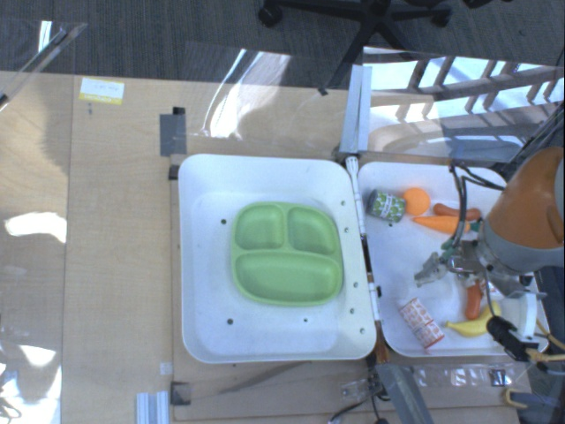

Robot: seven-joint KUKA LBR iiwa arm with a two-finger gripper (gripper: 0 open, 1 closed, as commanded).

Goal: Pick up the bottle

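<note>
Lying by the right bin's top-left corner, the green-labelled bottle (386,205), lettering unreadable.

Bright, even light; window glare on the bench (35,228), perhaps slightly soft.

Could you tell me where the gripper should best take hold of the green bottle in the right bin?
Probably across the middle of its round body, coming straight down. The bottle lies on its side near the right bin's top left corner, with an orange ball touching its right end, so an end-on grip looks blocked.
</note>
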